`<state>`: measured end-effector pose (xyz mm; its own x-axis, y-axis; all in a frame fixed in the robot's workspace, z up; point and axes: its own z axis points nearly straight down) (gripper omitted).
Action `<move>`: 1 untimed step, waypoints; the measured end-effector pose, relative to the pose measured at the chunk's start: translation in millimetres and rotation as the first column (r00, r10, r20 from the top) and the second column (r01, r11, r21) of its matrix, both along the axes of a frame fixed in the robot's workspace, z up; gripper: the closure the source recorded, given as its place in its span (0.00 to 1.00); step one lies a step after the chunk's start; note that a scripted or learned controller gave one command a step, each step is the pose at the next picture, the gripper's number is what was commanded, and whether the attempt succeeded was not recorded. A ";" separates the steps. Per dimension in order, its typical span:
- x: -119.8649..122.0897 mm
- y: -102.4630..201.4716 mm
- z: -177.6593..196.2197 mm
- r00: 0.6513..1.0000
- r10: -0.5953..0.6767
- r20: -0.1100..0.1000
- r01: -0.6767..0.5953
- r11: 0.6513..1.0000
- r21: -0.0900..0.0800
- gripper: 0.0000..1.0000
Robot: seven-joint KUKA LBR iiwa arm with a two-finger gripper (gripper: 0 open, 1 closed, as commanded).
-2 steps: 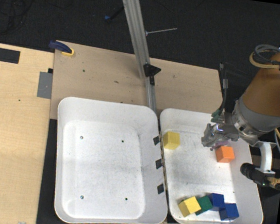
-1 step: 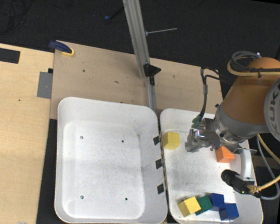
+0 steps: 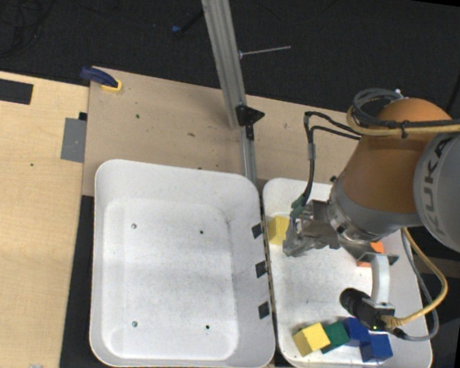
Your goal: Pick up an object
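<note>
The arm reaches in from 3 o'clock and hangs over the right bin, its wrist low above the bin's 10 o'clock corner. The gripper points down there, just beside a yellow block that lies close to the bin's left wall. That placement reads as a try for this block: it is the piece nearest the tool, and it lies apart from the others, so the fingers would have room on at least one side. The wall close by may leave little room on the other.

Whether the fingers are open or closed I cannot tell; the wrist body covers them from this slant. Nothing shows between them, so I judge the block not yet picked.

At the bin's 5 o'clock end lies a cluster: a second yellow block, a green block touching it, and blue blocks beside that. Packed so, they would be harder to take singly. An orange piece peeks out under the wrist at about 2 o'clock.

The left bin lies alongside, touching the right one.
</note>
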<state>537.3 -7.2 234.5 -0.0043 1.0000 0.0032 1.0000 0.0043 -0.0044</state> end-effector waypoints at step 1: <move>-12.9 46.5 -10.3 1.000 -0.001 -0.002 0.001 1.000 -0.001 1.00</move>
<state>524.4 39.4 224.2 -0.0035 1.0000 0.0022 1.0000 0.0035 -0.0061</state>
